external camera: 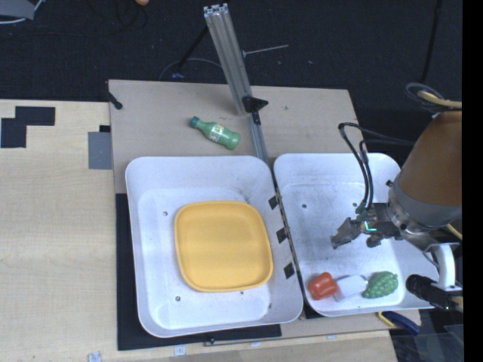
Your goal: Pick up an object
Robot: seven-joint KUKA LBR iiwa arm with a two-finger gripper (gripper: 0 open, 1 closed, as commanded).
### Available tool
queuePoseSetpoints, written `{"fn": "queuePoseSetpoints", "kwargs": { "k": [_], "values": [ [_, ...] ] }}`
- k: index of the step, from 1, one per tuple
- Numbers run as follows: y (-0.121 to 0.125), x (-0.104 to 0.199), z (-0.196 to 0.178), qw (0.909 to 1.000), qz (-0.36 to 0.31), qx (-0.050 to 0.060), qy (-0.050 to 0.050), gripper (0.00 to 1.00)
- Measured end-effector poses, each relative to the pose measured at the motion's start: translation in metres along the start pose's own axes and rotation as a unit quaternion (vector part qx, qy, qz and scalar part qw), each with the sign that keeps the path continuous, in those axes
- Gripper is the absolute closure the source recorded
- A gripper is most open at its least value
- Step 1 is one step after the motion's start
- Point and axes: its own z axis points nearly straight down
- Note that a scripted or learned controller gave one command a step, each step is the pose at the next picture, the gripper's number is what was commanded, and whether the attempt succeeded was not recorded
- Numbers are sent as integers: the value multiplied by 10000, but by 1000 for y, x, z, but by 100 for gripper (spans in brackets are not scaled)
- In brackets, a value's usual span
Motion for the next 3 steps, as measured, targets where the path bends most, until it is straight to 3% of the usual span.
{"fn": "queuePoseSetpoints", "kwargs": {
  "k": [1, 3],
  "values": [
    [0, 0, 0, 10000, 0, 1, 0, 0],
    [0, -6, 101, 10000, -3, 18, 3, 0]
  ]
}}
